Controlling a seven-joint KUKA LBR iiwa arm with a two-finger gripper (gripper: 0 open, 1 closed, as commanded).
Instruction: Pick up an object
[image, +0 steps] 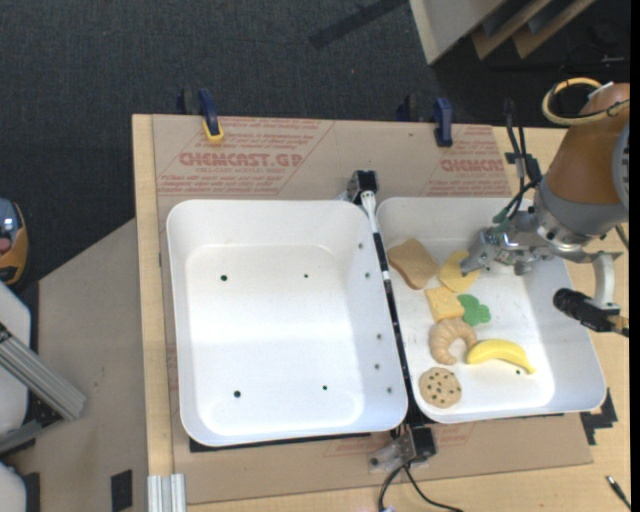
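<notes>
The right bin (560, 395) holds several toy foods: a tan bread slice (413, 262), a yellow cheese wedge (457, 273), a yellow square cracker (444, 303), a green leafy piece (475, 312), a croissant (451, 340), a banana (499, 353) and a chocolate-chip cookie (439, 387). My gripper (480, 253) hangs low over the upper part of this bin, its tips just above and right of the cheese wedge. The grey wrist and orange band reach in from the right. Nothing is seen held between the tips.
The left bin (200, 240) lies beside the right one, with a black divider bar (383, 290) between them. A black knob on the arm (585, 308) juts over the right bin's right side. Blue clamps (210, 112) grip the board's far edge.
</notes>
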